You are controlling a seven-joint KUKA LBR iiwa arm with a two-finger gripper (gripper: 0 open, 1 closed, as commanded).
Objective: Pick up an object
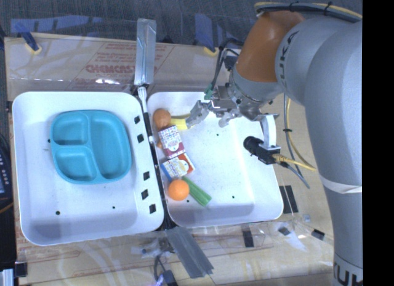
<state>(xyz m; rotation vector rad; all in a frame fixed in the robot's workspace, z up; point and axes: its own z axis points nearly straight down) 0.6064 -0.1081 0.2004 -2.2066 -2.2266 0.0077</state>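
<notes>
The arm [320, 93] rises nearest the camera, grey with an orange band, reaching in from the right over the right bin [246, 186]. Its gripper [212, 111] hangs low over the bin's upper part; whether it is released or clenched cannot be told, and nothing shows in its grasp.

The objects lie along the right bin's left wall. A yellow piece [180, 122] sits just left of the gripper, beside a brown ball [162, 118] at the top. Below them lie two small cartons [170, 140], one [177, 167] under the other. An orange [178, 190] sits lower still, touching a green stick [198, 193] that slants to its right.

The left bin [37, 204] holds a blue tray [91, 146] with three compartments, well apart from the gripper.
</notes>
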